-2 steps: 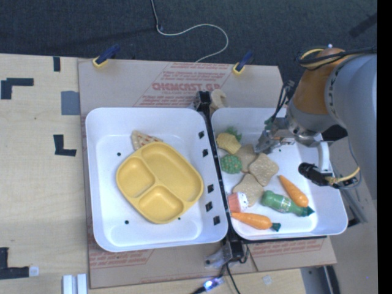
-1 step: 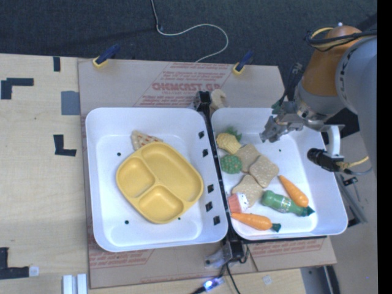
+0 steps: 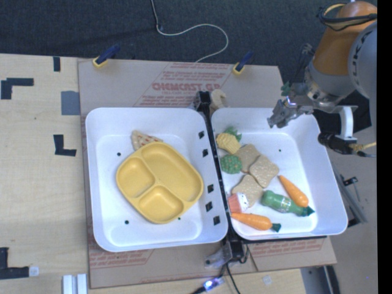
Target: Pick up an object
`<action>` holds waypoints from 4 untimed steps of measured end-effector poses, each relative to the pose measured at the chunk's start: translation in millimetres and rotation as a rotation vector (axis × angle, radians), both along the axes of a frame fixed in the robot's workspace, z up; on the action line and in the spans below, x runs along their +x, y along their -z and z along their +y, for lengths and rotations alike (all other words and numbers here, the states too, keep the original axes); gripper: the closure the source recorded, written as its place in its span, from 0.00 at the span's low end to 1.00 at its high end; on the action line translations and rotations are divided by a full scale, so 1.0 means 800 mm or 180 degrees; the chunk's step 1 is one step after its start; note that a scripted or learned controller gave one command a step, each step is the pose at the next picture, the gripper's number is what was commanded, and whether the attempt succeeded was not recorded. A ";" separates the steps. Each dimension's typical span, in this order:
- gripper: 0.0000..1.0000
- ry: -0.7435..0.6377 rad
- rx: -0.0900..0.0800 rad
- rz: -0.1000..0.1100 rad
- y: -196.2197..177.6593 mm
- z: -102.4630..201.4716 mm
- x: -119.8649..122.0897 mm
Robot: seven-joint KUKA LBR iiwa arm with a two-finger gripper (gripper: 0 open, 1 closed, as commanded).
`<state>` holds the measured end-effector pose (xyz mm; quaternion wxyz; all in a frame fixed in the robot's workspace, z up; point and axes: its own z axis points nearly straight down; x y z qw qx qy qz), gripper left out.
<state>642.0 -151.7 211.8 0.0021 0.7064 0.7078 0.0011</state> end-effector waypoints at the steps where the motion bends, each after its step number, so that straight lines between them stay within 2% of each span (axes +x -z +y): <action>1: 1.00 0.0002 0.0004 0.0013 -0.016 0.001 0.000; 4: 1.00 -0.0011 0.0008 0.0031 0.003 0.201 -0.086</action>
